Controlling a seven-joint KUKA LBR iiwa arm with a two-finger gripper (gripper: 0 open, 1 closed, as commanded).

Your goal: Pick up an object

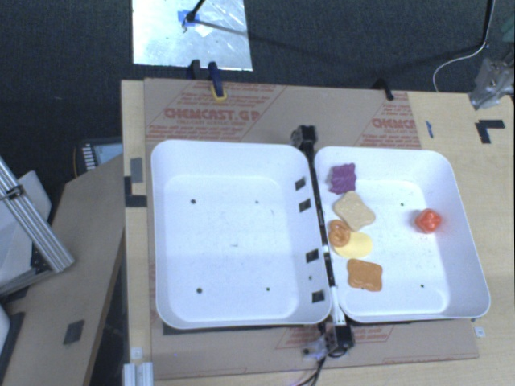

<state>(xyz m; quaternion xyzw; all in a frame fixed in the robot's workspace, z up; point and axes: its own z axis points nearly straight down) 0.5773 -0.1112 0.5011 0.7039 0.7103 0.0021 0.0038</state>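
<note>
Two shallow white bins side by side on the bench, over a brown sheet (241, 107) printed with red lettering. Left bin (165, 215) with a bare white floor, dotted by a few small dark holes. Right bin (465, 232) carrying six small objects, all lying loose on its floor.

Five of them strung along the right bin's left edge, close to the shared wall with its black clips (306, 206):
- purple lumpy piece (344, 177), nearest the far left corner;
- tan square piece (354, 211) just below it, slightly tilted, apart from the purple one;
- orange ring-shaped piece (339, 233) hard against the left wall, touching the pale yellow round piece (360, 245) beside it;
- the yellow one partly tucked under the tan square's near corner, or touching it; hard to tell which;
- orange-brown flat piece (364, 274), nearest the near left corner, just clear of the yellow one.

Sixth, a red-orange lump (428, 220), alone toward the right edge, well apart from the rest.

Beyond the bench's far edge, a shiny silver sheet (191, 22) on the dark floor; a blue and yellow clamp (216, 83) at the brown sheet's far edge.

Gripper open or closed: cannot tell.
</note>
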